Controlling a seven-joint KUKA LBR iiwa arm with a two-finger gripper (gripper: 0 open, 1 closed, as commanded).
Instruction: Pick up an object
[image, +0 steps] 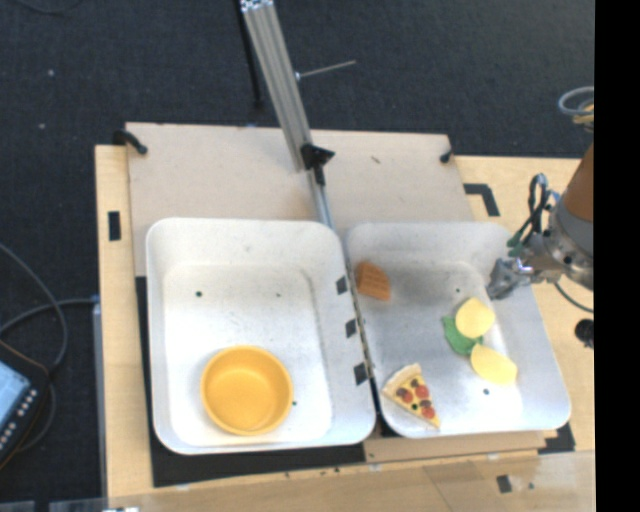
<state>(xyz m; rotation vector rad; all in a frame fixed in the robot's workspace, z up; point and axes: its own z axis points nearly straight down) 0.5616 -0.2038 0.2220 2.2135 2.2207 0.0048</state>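
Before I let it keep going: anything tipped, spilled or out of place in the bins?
Nothing stands out. The yellow bowl sits upright in the left bin; the pizza slice, brown piece and yellow-green pieces lie in the right bin.

One fixed camera looks down, seemingly slanted, on both bins (160, 300).

A metal rail (283, 85) slants over the wooden bench (250, 170) (dark carpet (100, 60) all around), cables (40, 310) at left.
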